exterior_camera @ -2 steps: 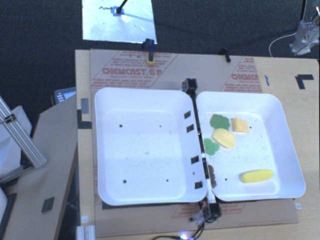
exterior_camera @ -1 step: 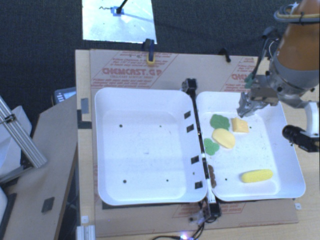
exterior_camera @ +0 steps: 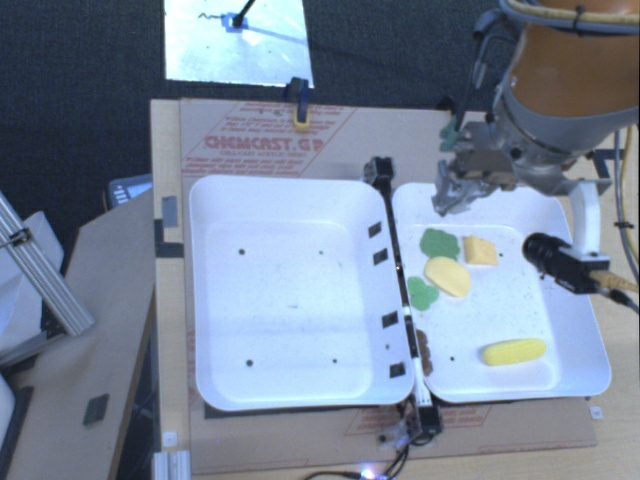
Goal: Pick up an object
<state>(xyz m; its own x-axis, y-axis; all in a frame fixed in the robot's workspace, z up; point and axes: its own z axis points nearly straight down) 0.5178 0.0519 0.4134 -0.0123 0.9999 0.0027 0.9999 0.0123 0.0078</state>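
Bench (exterior_camera: pixel 260 128): brown board with red printed lettering, carrying two shallow white bins side by side.

Left bin (exterior_camera: pixel 290 288): white floor with a few dark specks and small holes, nothing lying on it.

Right bin (exterior_camera: pixel 560 368): holds all the loose items. A row of black clips (exterior_camera: pixel 385 258) runs along the seam between the bins.

Arm (exterior_camera: pixel 575 48): grey body with an orange band, entering from 2 o'clock of the view and hanging over the far edge of the right bin.

Gripper (exterior_camera: pixel 452 201): metal fingers pointing down at about 11 o'clock of the right bin, just above its far-left corner. Nothing is visible between the fingers; whether they are spread or closed cannot be told from this angle.

Black cylindrical fixture (exterior_camera: pixel 555 258): at 3 o'clock of the right bin, lying over the rim.

Objects in the right bin, largest first:
- Yellow corn cob (exterior_camera: pixel 514 351), at 5 o'clock of the bin, lying roughly crosswise, well apart from the others.
- Pale yellow oval piece (exterior_camera: pixel 448 276), near the bin centre-left.
- Green leaf-shaped piece (exterior_camera: pixel 438 242), at 12 o'clock of the oval and touching it, just below the gripper.
- Yellow-orange block (exterior_camera: pixel 481 251), at 2 o'clock of the oval, just beside the green leaf.
- Small green piece (exterior_camera: pixel 422 294), at 8 o'clock of the oval, touching it
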